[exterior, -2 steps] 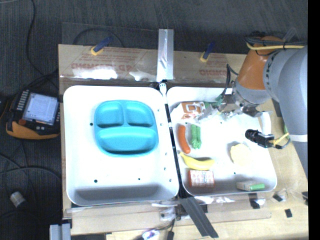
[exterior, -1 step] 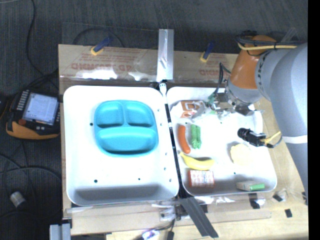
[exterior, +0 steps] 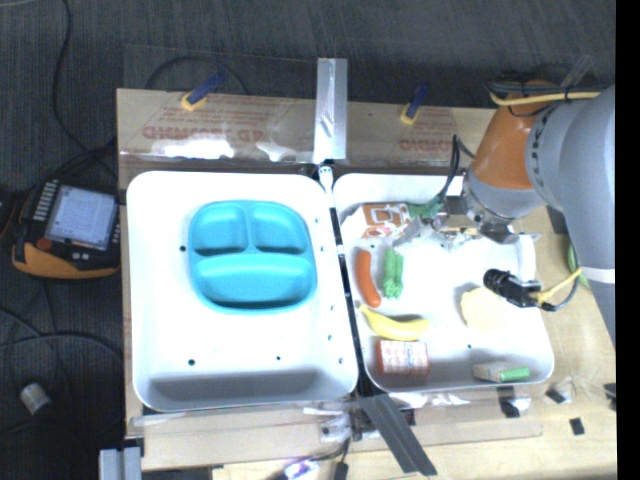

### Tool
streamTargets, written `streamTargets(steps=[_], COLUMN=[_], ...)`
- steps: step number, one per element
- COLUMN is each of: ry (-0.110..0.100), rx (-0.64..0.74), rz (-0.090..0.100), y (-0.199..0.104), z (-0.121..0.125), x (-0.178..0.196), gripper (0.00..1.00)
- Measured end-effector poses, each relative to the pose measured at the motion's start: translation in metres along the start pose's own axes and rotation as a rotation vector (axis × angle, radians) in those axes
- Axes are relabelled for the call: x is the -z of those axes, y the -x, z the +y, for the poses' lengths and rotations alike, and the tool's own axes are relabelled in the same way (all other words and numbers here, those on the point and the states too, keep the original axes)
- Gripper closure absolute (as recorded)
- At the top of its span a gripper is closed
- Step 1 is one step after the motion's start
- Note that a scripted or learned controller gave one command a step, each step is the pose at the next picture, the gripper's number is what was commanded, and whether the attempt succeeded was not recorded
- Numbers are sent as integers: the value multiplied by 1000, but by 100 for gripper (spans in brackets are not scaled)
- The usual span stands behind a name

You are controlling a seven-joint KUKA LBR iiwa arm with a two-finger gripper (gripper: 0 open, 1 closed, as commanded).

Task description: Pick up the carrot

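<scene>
We saw the carrot (exterior: pixel 368 277) against the right bin's (exterior: pixel 520 363) left wall, touching a green vegetable (exterior: pixel 392 273), with a banana (exterior: pixel 392 322) just below. The gripper (exterior: pixel 447 224) hung near the bin's top edge; whether its fingers were apart we could not tell. A descent might catch the vegetable instead, or jam against the wall. A red box (exterior: pixel 401 357) sat farther down.

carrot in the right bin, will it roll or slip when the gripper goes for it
The carrot is a smooth rounded stick, so it may roll sideways if nudged. It looks rigid, probably plastic, so unlikely to flop. It lies close beside the green vegetable, which could get bumped.
</scene>
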State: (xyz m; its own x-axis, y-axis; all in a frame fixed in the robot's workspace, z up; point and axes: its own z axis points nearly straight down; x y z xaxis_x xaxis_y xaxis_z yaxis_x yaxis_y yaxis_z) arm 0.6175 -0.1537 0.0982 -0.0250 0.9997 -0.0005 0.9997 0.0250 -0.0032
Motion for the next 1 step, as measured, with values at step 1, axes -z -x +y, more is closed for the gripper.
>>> streamTargets(steps=[1], ry=[0], rx=[97], rz=[-1], y=[-46], z=[-59], x=[85], gripper=[0])
